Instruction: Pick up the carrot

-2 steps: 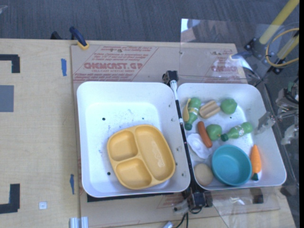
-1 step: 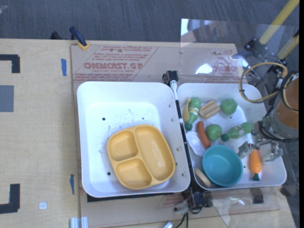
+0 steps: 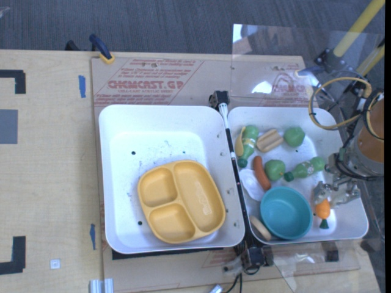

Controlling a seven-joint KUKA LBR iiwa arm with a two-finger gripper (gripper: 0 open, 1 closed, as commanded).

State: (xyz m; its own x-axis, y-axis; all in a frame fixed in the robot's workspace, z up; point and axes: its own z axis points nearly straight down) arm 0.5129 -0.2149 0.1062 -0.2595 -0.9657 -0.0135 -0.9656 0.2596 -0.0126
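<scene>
The carrot [image 3: 322, 210] lies just right of the teal bowl [image 3: 285, 212] (orange body, green tip pointing away from the gripper), directly beneath the gripper [image 3: 333, 194], whose opening I cannot tell from this slant.

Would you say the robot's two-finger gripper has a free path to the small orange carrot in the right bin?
Probably yes. The two-finger gripper hangs just above the small orange carrot, which lies apart from the teal bowl near the right white bin's edge, with nothing lying over it.
</scene>
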